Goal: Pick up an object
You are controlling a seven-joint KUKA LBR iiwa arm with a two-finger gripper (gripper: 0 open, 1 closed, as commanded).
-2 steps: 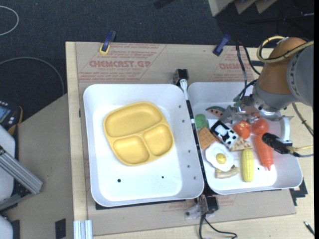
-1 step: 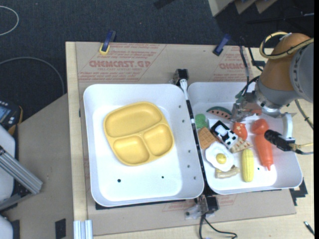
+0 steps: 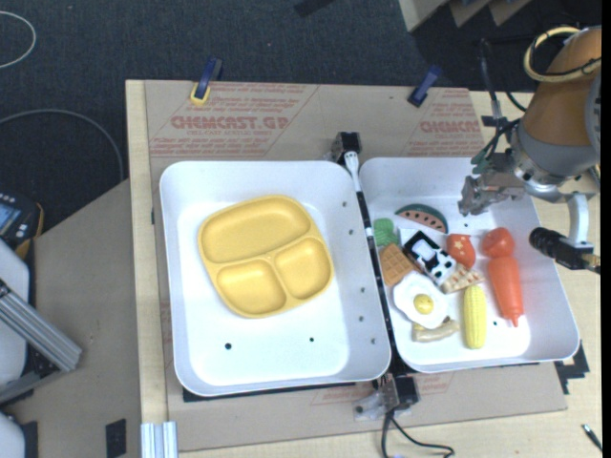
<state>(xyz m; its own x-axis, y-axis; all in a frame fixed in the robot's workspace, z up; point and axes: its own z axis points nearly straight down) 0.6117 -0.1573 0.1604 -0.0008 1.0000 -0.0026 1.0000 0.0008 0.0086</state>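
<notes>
Here, the gripper [image 3: 474,201] hangs over the right bin's [image 3: 549,337] far side, with toy food crowded below it.
Whether it is open or closed I cannot tell. An orange carrot [image 3: 506,275] lies beside corn [image 3: 474,315], a fried egg [image 3: 422,302], a tomato [image 3: 460,249] and a watermelon slice [image 3: 423,218]; a yellow tray [image 3: 264,254] sits in the left bin [image 3: 186,284].

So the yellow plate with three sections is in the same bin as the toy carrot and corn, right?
No. In the camera view, the yellow plate lies alone in the left bin. The toy carrot and corn are in the right bin, with the other play food.
</notes>
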